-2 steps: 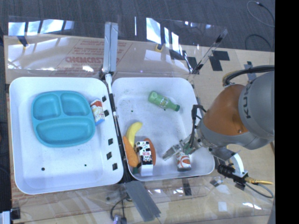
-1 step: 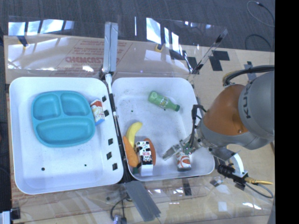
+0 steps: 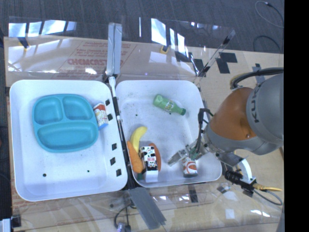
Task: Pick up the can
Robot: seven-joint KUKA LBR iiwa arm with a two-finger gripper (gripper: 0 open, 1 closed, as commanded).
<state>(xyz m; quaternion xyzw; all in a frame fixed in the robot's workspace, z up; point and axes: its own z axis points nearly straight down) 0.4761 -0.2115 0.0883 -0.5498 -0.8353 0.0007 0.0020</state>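
A small can [image 3: 189, 166] with a red and white label stands in the right bin [image 3: 159, 88], near its front right corner. My gripper [image 3: 185, 155] hangs just behind and above the can, reaching in from the right over the bin's rim. Its fingers are spread: one grey finger [image 3: 175, 157] points left, the other [image 3: 196, 151] sits close to the wrist. The can lies just in front of the fingertips and is not held between them. A second can-like container [image 3: 100, 115] with a red, white and blue label lies in the left bin [image 3: 24, 178], next to the divider.
The right bin also holds a green bottle [image 3: 169, 105] at the back, a banana [image 3: 137, 137], an orange carrot [image 3: 135, 158] and a cow-patterned carton [image 3: 149, 159] at the front left. A blue divided plate [image 3: 63, 122] fills much of the left bin.
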